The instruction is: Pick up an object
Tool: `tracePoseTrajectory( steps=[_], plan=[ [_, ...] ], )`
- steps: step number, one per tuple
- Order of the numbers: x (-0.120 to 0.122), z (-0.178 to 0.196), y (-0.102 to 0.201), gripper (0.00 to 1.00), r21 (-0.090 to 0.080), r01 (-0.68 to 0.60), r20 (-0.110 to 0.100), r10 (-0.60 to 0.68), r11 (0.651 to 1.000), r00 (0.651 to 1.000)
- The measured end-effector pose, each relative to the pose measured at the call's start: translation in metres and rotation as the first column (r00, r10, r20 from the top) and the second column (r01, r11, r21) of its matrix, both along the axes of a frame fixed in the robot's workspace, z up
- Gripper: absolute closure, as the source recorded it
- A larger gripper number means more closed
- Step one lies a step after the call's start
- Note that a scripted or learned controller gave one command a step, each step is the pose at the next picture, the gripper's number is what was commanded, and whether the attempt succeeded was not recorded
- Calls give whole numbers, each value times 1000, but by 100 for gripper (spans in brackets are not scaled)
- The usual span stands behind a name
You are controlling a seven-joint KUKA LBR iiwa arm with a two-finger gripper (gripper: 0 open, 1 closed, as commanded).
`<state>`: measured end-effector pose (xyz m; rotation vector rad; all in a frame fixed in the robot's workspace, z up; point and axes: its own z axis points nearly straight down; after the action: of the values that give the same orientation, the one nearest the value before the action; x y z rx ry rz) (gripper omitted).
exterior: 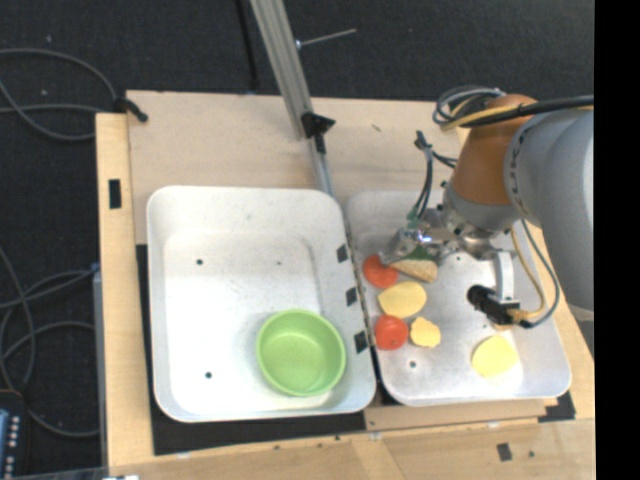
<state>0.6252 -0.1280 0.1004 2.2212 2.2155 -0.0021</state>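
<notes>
In the right bin [540, 373] lie several small food-like objects. A red-orange round piece [379, 272] sits by the bin's left wall, with a tan wedge [417, 268] just right of it. Below them are a yellow oval [402, 299], a red ball [391, 333], a small yellow piece [426, 334] and a pale yellow disc [494, 356]. My gripper [416, 242] hangs low over the upper left part of this bin, right above the tan wedge. The grey arm with its orange band [487, 163] reaches in from the right.
The left bin [200, 268] holds a green bowl [300, 352] near its front right corner. A metal pole [285, 53] slants up from the bench behind the bins. Cables loop around the wrist, and a black fitting [487, 301] hangs over the right bin.
</notes>
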Motion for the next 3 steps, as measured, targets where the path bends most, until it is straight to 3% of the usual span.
tracePoseTrajectory(
  steps=[1,3],
  plan=[
    [1,13,0,100,2,4,4,-4,1000,1000],
    [21,113,0,100,4,-6,5,6,1000,1000]
  ],
)
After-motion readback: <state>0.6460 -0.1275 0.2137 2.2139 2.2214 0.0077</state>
